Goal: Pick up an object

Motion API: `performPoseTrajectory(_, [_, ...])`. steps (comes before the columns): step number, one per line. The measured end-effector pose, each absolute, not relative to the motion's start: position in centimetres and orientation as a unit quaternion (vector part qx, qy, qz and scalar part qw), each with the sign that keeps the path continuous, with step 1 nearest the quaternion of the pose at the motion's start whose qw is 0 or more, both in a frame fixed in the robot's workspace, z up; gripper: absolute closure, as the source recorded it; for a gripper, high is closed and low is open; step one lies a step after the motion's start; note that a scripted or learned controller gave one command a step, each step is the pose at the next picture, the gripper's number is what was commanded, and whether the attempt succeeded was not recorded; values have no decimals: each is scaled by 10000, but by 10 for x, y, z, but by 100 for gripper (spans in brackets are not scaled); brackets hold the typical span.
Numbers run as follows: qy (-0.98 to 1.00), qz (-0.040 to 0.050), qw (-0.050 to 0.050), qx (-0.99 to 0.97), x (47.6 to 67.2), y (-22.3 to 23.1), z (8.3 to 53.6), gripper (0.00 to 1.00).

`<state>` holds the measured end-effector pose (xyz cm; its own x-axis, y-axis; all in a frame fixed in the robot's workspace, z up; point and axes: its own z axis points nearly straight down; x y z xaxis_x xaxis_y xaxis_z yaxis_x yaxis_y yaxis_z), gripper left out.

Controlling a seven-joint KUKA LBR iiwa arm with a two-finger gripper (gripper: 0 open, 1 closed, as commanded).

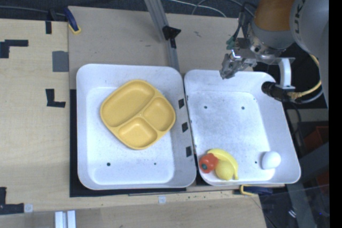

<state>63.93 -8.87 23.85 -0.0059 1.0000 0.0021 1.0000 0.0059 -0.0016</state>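
Gripper (228, 71) hangs over the far rim of the right white bin (278, 115); whether it is clenched or released I cannot tell, and nothing shows in its grasp. Pickable things crowd that bin's near edge: a yellow plastic banana (226, 164) touching a small red round toy (208, 163) at the near-left corner, a white ball (270, 159) near the near-right corner. The left white bin (85, 131) carries a yellow three-compartment plate (138, 114), probably too wide to pinch easily.
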Motion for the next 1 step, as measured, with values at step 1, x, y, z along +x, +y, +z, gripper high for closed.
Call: performPoseTrajectory(1, [-7095,1,16,-7047,613,-36,246,100])
